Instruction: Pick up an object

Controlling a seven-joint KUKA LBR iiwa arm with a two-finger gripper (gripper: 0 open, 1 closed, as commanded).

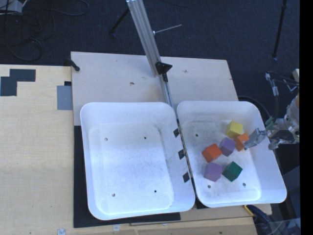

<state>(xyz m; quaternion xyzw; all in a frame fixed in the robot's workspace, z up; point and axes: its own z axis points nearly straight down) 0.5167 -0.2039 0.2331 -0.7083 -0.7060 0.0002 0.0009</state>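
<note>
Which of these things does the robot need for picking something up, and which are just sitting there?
For the job:
tool
yellow block
small orange piece
light purple block
orange block
purple block
green block
right bin

Just lying about:
left bin
slanted metal rail

Materials before me. My gripper (260,137): grey metal, dull sheen. Two bins, left bin (98,131) and right bin (254,190): white plastic, smooth, faintly scuffed grey on their floors. Blocks, yellow (234,129), orange (211,152), two purple (227,146), green (232,171): matt, smooth-faced. Bench board (112,77): pale wood, matt. Slanted rail (145,33): ribbed bare aluminium.
</note>
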